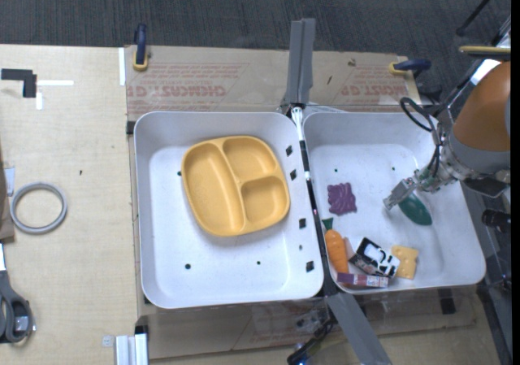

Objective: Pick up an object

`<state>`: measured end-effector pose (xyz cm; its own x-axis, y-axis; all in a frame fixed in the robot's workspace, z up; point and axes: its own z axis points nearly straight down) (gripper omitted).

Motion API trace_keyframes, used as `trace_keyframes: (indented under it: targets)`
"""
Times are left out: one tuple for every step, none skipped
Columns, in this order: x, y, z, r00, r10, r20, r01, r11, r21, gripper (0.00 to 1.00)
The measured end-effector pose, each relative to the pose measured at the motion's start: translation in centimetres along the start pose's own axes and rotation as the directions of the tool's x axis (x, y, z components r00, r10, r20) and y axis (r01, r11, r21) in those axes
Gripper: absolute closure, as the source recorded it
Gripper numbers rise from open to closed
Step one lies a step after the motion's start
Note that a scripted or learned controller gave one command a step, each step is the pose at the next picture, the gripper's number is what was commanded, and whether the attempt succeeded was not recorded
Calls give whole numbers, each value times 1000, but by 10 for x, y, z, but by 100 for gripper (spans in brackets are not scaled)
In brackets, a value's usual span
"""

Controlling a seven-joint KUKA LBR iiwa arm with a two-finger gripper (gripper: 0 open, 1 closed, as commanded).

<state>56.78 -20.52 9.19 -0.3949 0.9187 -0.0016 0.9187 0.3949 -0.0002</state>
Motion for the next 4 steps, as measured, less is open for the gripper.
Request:
trace_keyframes:
  targets:
    - [0,1,-9,1000,-3,2,3,1000,0,100]
    - [-29,49,-150,840,543,1,-543,840,1,100]
    - [-32,70,-44,686,728,2,-728,686,4,100]
    - [44,111,-4,548,836,2,-836,548,4,100]
